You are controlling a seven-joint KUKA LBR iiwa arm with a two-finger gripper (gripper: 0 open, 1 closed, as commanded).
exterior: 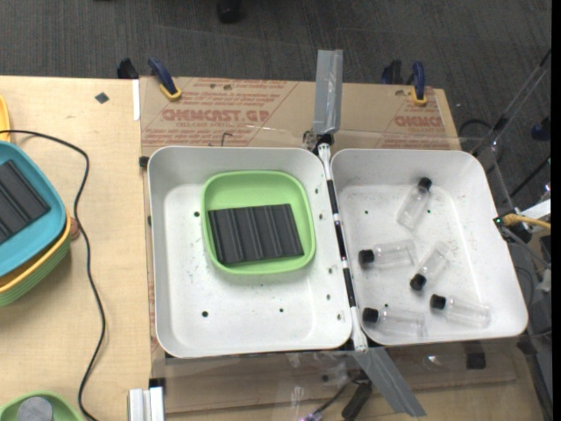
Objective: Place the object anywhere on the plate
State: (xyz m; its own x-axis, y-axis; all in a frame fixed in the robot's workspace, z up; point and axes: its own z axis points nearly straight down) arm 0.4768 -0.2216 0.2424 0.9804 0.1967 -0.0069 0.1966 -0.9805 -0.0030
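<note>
While vials (pixel 412 209) (five) lie binned, plate (pixel 259 222) waits.

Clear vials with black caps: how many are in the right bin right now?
5. One vial lies near the back, one by the left wall, one mid-bin, one front right, one front left. All lie in the right bin; none looks hidden.

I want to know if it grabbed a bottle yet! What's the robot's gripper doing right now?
Gripper: can't be told from this view. Five vials lie loose in the right bin; the green plate bears just a dark mat.
</note>
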